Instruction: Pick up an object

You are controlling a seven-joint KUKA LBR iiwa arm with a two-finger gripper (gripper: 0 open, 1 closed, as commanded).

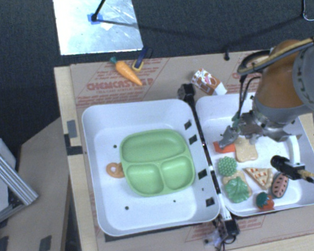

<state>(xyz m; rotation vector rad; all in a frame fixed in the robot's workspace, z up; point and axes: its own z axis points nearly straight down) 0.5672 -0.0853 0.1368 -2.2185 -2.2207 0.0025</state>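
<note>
Left bin (pixel 101 157): a green divided plate (pixel 155 161) sits near its centre, with a small pretzel (pixel 115 170) just beside the plate at nine o'clock. Outside the bins, on the bench at twelve o'clock of the left bin, lies a toy carrot (pixel 128 72); a small wrapped packet (pixel 207 82) lies at twelve o'clock of the right bin (pixel 310 191).

Right bin: my gripper (pixel 227 140) hangs low over its left part, directly above an orange piece (pixel 224 148). I cannot tell how my fingers stand. At six o'clock of the gripper sit a green broccoli floret (pixel 227 166) and a leafy green piece (pixel 237 189). At four o'clock lie a cracker (pixel 246 151), a pizza slice (pixel 260 176), a watermelon slice (pixel 279 185) and a strawberry (pixel 263 200).
</note>
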